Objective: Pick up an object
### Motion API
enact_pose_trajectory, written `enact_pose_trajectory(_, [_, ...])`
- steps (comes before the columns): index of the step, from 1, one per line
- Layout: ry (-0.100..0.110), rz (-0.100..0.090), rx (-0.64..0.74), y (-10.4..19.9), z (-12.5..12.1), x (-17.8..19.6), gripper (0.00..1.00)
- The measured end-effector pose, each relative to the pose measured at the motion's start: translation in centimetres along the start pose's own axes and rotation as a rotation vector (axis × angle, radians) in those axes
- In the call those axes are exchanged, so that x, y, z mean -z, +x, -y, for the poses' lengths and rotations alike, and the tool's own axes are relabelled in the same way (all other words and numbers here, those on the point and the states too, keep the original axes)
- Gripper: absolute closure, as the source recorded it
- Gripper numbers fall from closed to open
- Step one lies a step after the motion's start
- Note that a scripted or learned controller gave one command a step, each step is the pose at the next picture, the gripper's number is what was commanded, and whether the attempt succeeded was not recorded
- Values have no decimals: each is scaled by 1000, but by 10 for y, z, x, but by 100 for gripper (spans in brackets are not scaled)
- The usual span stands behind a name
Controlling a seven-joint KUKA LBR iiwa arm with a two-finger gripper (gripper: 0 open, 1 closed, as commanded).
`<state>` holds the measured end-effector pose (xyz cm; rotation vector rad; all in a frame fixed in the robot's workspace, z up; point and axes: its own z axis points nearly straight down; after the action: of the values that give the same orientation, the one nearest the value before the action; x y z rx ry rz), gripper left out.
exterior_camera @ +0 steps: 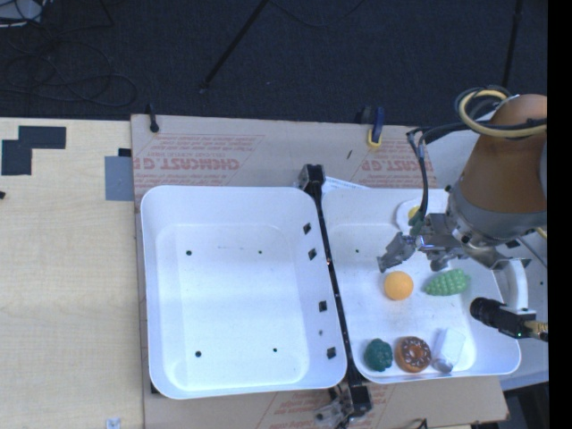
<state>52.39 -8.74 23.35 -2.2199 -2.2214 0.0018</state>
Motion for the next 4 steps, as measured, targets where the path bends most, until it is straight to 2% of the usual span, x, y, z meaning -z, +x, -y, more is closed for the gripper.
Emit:
enact_pose_trajectory(1, [-4, -2, 7, 69, 13, 66, 0])
enact_pose_trajectory(2, [-2, -1, 4, 104, -9, 87, 0])
enact_pose_trajectory(3, [-5, -3, 8, 164, 50, 165, 0])
enact_pose_trajectory(4, [-8, -4, 9, 250, 42, 251, 0])
